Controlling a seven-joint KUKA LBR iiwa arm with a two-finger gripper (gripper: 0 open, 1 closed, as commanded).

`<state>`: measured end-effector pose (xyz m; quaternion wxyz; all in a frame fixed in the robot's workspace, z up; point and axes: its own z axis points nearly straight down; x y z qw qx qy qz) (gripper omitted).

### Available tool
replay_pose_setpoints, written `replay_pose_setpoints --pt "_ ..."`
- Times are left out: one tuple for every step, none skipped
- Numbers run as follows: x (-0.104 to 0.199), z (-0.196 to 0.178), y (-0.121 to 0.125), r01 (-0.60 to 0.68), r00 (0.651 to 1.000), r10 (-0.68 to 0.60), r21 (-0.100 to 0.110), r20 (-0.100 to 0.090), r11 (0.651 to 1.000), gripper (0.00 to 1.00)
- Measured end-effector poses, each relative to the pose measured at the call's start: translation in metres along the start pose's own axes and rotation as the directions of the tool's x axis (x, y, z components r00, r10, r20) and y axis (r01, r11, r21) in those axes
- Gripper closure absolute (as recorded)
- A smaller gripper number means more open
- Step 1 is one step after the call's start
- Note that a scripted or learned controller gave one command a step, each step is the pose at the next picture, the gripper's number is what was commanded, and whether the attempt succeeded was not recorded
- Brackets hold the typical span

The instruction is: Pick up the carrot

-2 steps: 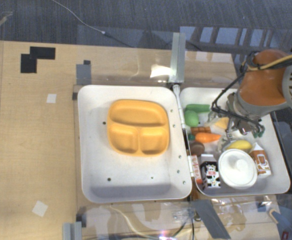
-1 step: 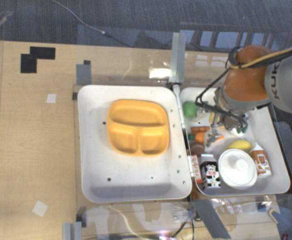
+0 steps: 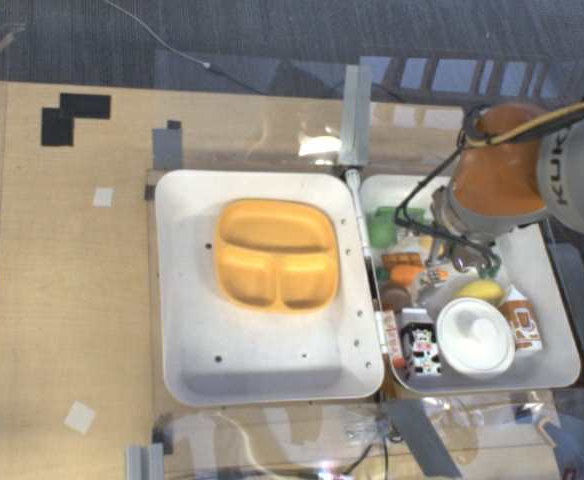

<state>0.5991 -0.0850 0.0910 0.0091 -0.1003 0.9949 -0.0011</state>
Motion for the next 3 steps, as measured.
replay_pose_setpoints --pt "-0.002 0.0 0.001 -0.031 1.0 0.031 -0.001 -0.002 1.0 0.0" --pt "-0.009 -0.017 0.0 -0.027 0.999 0.027 0.004 0.023 1.0 1.0" --pt "-0.04 -0.118 0.037 0.078 0.997 -0.078 -0.001 0.002 0.997 1.0"
